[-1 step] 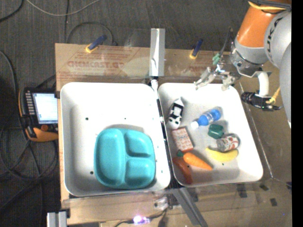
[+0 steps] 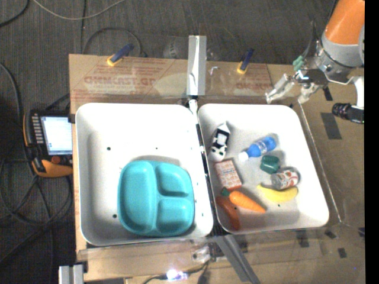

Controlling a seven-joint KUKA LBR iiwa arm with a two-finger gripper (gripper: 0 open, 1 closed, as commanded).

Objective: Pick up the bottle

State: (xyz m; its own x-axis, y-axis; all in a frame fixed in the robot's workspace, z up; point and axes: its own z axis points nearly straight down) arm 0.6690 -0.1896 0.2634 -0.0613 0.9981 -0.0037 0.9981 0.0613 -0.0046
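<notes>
Lying mid-bin, bottle point(image 2: 259, 147), gripper point(image 2: 288, 89) outside rim

A robotics lab or test cell — a bench topped with flattened cardboard point(image 2: 142, 78) held by spring clamps point(image 2: 120, 54), loose cables point(image 2: 53, 5) across grey carpet, and a handheld control pendant point(image 2: 50, 141) lying at the bench's left side — not a home.

Dark grey carpet floor point(image 2: 118, 16) with loose cables point(image 2: 53, 5). Brown cardboard sheet point(image 2: 136, 78) covers the counter point(image 2: 343, 176). Handheld pendant with lit screen point(image 2: 52, 138) at left.
</notes>
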